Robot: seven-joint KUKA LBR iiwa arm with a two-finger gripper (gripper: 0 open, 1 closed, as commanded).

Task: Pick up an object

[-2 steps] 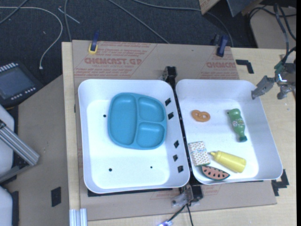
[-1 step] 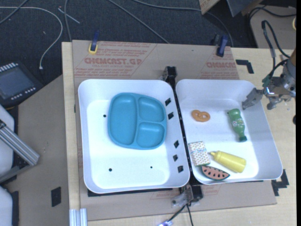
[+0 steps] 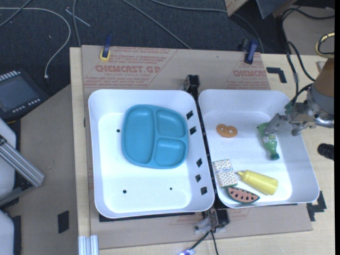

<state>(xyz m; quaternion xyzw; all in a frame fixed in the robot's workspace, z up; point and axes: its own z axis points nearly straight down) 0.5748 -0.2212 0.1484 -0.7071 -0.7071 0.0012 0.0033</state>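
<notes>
Looking left to right: we see the left bin (image 3: 101, 142) holding a blue divided plate (image 3: 155, 136). Right bin (image 3: 297, 169) has a pretzel (image 3: 227, 130) mid-left, then along the near wall a patterned packet (image 3: 224, 172), watermelon slice (image 3: 243, 195) and yellow bottle (image 3: 258, 181). A green item (image 3: 270, 144) lies further right, with the end effector (image 3: 280, 124) just over its top end. We can't tell if the fingers are apart or together.

Two bins (image 3: 106, 142) of smooth, glossy white plastic rest on a matt, printed cardboard sheet (image 3: 159, 62). The divided plate (image 3: 155, 136) is smooth blue plastic; the mustard bottle (image 3: 258, 181) glossy yellow plastic.
</notes>
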